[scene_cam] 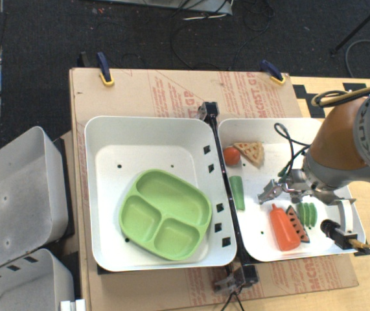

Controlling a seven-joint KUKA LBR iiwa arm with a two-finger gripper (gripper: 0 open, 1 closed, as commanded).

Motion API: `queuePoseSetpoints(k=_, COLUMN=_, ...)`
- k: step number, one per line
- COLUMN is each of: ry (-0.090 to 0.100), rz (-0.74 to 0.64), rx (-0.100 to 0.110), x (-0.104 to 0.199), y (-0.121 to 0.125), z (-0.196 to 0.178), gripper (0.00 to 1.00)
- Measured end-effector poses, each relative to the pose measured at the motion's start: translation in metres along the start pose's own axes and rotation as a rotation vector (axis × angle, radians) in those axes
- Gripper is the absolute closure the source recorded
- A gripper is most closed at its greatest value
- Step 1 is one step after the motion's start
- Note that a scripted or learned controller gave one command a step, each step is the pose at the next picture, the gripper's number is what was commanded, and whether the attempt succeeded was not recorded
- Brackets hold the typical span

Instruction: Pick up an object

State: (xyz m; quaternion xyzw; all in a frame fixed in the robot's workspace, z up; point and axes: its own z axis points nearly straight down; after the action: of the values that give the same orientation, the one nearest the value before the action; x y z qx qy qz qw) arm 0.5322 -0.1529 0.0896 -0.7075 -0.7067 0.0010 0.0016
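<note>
Objects for picking lie in the right-hand shallow white bin [262, 254]: an orange plastic bottle-shaped toy [283, 227] near the front, lying flat with its neck pointing toward the back of the bin; a dark red wedge with black seed marks, like a watermelon slice [296, 223], touching the bottle's right side; a green ridged piece [308, 213] just beside the wedge on its right; a long green stick-like piece [237, 193] lying along the bin's left wall; a small round red-orange ball [232, 155] near the back left corner; and a tan triangular waffle-patterned slice [251, 152] touching or just beside that ball. Grey arm with orange-brown band [340, 141] reaches in from the right, wrist low over the right bin. Two-finger gripper [274, 190] sits just behind the bottle's neck, metal fingertips pointing left; nothing visible between them, and whether they are spread or closed cannot be told from this angle. Black cable loops above the wrist. Left-hand white bin [107, 135] holds a light green three-compartment plastic tray [165, 214], lying flat and turned at an angle. Both bins rest on a brown cardboard-covered bench [152, 89], with two blue-and-yellow clamps [105, 69] on its back edge.
</note>
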Motion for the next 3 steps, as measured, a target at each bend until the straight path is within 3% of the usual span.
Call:
queuePoseSetpoints(k=1, ry=-0.001, rz=0.002, rx=-0.005, x=0.0, y=0.001, z=-0.013, gripper=1.0)
queuePoseSetpoints(k=3, ry=-0.003, rz=-0.004, rx=-0.01, x=0.0, y=0.003, z=-0.125, gripper=1.0)
